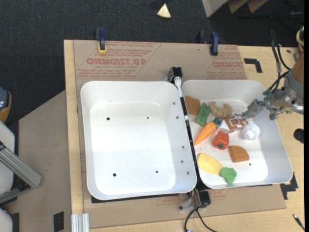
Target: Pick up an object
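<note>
The grey two-finger gripper (252, 111) hangs over the right shallow white bin (270, 175), its tip just beside a small brown-and-white block (234, 123); whether it is open or closed cannot be told. An orange plastic carrot (205, 132) and a red plastic tomato (220, 140) lie nearby.

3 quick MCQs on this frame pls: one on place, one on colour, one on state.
1. Which bin holds the toy food?
A. the left bin
B. the right bin
C. both bins

2. What colour is the carrot's body?
A. blue
B. orange
C. white

3. Where is the pincer?
A. over the right bin's upper right part
B. over the left bin
C. off the bench, over the dark floor

Key:
1 B: all the pieces lie in the right bin.
2 B: the carrot is orange with a green top.
3 A: the pincer hangs beside the white piece, arm entering from the right.
</note>
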Action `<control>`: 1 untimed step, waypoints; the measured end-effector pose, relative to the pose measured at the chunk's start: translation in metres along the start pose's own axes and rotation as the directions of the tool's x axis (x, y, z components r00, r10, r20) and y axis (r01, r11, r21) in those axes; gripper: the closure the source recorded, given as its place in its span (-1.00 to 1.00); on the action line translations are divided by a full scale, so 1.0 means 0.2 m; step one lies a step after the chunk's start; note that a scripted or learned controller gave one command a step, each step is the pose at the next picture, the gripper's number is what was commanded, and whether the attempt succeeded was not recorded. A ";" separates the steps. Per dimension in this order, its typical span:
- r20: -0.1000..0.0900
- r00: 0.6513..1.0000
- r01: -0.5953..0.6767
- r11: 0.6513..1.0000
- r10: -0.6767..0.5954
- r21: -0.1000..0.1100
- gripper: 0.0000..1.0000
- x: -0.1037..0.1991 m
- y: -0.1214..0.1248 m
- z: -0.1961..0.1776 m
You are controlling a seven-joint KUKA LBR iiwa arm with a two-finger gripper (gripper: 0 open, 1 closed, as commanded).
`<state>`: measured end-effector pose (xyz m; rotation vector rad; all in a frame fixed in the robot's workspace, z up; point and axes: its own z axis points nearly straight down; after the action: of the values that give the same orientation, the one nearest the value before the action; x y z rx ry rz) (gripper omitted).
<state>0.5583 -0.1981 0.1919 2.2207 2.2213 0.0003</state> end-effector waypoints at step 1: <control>-0.003 1.000 -0.003 1.000 0.003 0.008 -1.00 -0.04 -0.13 0.57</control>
<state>0.5319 -0.2058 0.0787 2.2297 2.2240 -0.0053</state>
